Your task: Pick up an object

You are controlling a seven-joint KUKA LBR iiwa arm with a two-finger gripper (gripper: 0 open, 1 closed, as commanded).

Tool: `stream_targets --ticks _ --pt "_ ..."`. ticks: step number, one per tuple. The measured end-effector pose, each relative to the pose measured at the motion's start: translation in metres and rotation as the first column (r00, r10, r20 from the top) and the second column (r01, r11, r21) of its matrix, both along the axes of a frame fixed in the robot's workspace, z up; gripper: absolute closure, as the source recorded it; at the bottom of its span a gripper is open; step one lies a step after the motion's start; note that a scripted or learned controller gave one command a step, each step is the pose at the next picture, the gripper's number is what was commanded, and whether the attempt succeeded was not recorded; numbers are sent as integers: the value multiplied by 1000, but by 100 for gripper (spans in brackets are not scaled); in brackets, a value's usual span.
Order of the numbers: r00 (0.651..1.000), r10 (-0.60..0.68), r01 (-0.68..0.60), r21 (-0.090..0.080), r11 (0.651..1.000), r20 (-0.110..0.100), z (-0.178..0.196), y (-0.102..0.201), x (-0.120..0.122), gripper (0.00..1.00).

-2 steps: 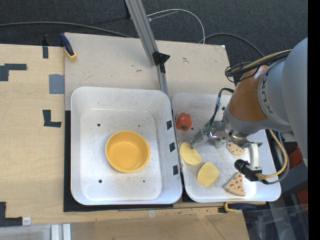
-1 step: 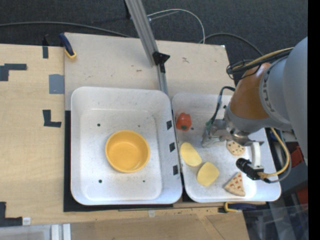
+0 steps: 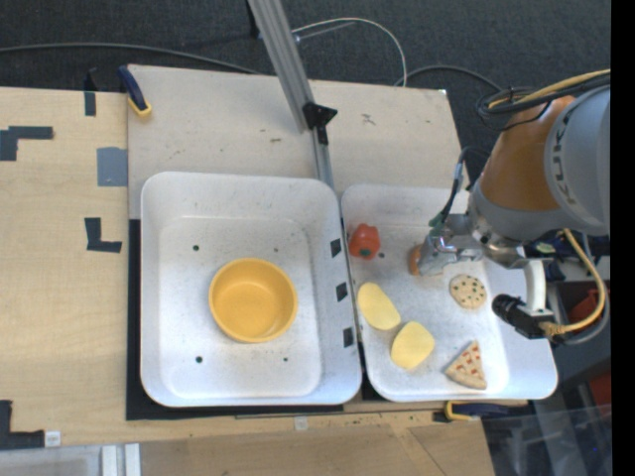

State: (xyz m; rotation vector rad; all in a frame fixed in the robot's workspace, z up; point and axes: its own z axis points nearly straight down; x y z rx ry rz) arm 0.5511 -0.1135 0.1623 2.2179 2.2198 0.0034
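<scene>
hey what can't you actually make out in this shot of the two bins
- End effector in the camera view: its tips blur together over the right bin, so whether they are apart or together is unclear.
- Small orange object beside it: partly covered by the end effector, so its identity and any contact are uncertain.
- Arm: cut off by the right edge.
- Cookie: surface details too small to read.

We see two bins side by side: the left bin [image 3: 159, 266] holds a bowl [image 3: 253, 298] near its centre. The right bin [image 3: 397, 206] holds a tomato [image 3: 364, 240] at upper left, a cookie [image 3: 466, 291] right, and a pizza slice [image 3: 466, 366] at lower right.
</scene>
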Motion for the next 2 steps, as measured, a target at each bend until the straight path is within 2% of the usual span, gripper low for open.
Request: stream_targets --ticks 1,2 --pt "1000 1 -1 0 1000 0 53 0 1 100" --pt "1000 7 -7 3 1000 -5 56 56 16 100"
